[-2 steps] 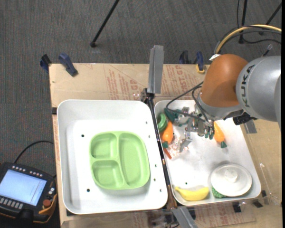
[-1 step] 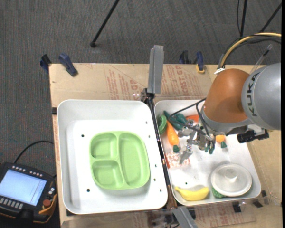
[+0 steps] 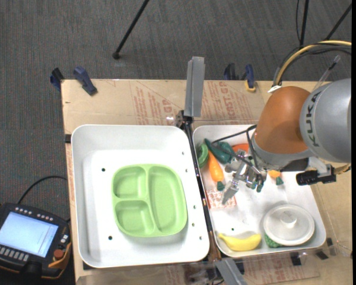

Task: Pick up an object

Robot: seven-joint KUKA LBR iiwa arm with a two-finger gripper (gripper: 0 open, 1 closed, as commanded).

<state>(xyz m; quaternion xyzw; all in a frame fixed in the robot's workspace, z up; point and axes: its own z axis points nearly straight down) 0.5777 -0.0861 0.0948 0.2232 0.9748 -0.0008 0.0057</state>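
My gripper (image 3: 243, 189) hangs low over the middle of the right bin (image 3: 317, 209), under the orange wrist band. Its fingers (image 3: 230, 191) look spread, with nothing between them, so it is open. Just left of it lies an orange carrot (image 3: 216, 168). A dark green toy (image 3: 221, 151) and a light green piece (image 3: 202, 154) sit beyond the carrot. A yellow banana (image 3: 242, 241) rests at the bin's near edge. At the near right is a white round lid (image 3: 288, 221) over something green.
The left bin (image 3: 89, 159) holds a light green divided plate (image 3: 149, 200). A red-and-white patterned card (image 3: 214, 199) lies by the divider. Small orange and green bits (image 3: 277, 177) sit right of the gripper, and a teach pendant (image 3: 26, 236) lies at the lower left.
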